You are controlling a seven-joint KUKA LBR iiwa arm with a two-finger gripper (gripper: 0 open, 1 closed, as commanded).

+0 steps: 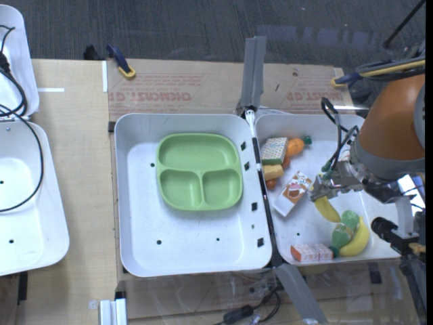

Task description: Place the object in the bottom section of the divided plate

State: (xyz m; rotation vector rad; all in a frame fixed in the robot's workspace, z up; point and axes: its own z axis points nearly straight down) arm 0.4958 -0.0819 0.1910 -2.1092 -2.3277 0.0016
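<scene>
The light green divided plate (199, 156) lies in the left white bin (135, 235), with one wide section at the far side and two smaller ones at the near side. All its sections are bare. My gripper (319, 193) is over the middle of the right bin (385, 254), between a white and orange snack packet (295, 189) and a small yellow elongated object (328, 210). The yellow object's upper end meets the gripper's tip, and I cannot make out whether it is held.
The right bin also holds a green and tan box (274, 150), a carrot (293, 146), a yellow block (272, 172), a banana (358, 240), a green item (346, 226) and an orange box (312, 252). A raised divider (259, 181) separates the bins.
</scene>
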